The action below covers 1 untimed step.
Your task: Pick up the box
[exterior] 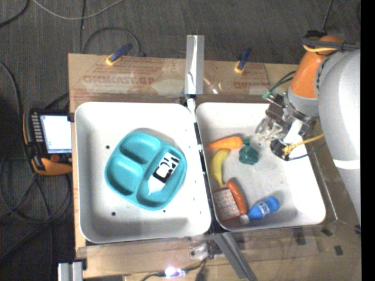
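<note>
A black-and-white box [166,170] lies tilted on a teal divided plate [132,167] in the left bin [94,215]. A second, small brownish box [223,202] lies at the front left of the right bin [304,209], touching an orange-red sausage [237,195]. My gripper [265,134] hangs over the back of the right bin, just up and right of a teal lump [249,154]. It is far from both boxes, and nothing can be seen held in it.
The right bin also holds a carrot [227,143], a banana [218,165] and a blue bottle [262,208]. A divider wall [199,157] runs between the bins. The grey arm [345,116] covers the right bin's far right side.
</note>
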{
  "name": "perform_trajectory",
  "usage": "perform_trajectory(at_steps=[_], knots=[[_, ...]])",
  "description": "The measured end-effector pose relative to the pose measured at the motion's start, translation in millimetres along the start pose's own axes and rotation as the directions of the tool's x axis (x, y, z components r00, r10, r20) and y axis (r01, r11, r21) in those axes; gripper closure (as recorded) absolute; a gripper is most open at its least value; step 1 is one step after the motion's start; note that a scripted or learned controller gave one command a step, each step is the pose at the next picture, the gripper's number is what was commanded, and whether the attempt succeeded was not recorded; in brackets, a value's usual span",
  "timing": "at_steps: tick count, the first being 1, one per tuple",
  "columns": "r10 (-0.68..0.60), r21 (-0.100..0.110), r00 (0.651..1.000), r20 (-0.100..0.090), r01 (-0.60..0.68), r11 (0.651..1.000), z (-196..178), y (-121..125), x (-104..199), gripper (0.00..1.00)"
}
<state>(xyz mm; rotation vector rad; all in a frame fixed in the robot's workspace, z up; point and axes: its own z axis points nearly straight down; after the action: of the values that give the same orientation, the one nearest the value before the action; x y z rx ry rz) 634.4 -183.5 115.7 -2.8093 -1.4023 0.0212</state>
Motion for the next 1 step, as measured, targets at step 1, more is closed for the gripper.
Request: perform_trajectory(at_steps=[1], knots=[[0.0, 0.0, 1.0, 0.001, 0.0, 1.0, 0.1, 0.0, -0.1, 0.0]])
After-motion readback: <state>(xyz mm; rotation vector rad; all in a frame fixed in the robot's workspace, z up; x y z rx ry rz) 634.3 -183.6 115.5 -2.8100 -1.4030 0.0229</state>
